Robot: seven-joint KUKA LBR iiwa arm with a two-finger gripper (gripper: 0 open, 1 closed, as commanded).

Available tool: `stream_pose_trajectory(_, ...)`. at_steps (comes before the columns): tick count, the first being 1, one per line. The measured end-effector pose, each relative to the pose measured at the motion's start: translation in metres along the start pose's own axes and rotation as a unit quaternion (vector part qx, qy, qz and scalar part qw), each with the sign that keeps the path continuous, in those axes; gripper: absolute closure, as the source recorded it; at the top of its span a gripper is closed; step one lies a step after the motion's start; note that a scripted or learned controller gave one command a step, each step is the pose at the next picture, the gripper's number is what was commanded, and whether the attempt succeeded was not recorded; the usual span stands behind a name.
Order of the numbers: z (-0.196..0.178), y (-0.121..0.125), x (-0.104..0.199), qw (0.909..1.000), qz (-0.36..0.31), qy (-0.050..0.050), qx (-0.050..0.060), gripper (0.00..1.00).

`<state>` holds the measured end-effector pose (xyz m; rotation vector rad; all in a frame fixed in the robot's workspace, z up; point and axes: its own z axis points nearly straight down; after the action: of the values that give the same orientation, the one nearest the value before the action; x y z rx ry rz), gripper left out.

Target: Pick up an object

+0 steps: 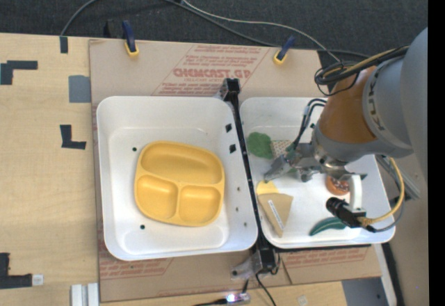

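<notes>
Just right of the divider [240, 151], jaws [278, 167] hover above the yellow wedge [275, 206].

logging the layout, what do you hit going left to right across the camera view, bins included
left white bin → yellow divided plate → black divider between the bins → green round object → gripper → orange-banded arm

Bins [111, 158] smooth glossy white plastic. Yellow tray [179, 183] left of gripper [278, 167]: matt plastic. Bench [42, 186]: matt wood-look board. Gripper: dull grey metal.
</notes>
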<state>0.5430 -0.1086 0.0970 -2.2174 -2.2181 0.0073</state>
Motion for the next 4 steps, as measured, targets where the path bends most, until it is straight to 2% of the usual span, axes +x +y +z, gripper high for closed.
stream_pose_trajectory(1,0.012,0.0,0.0,1.0,0.0,0.0,-0.003,0.0)
stream_pose_trajectory(2,0.001,0.001,0.0,1.0,0.0,-0.002,-0.005,1.0)
stream_pose_trajectory(4,-0.097,0.009,0.01,1.0,-0.001,0.0,-0.005,1.0)
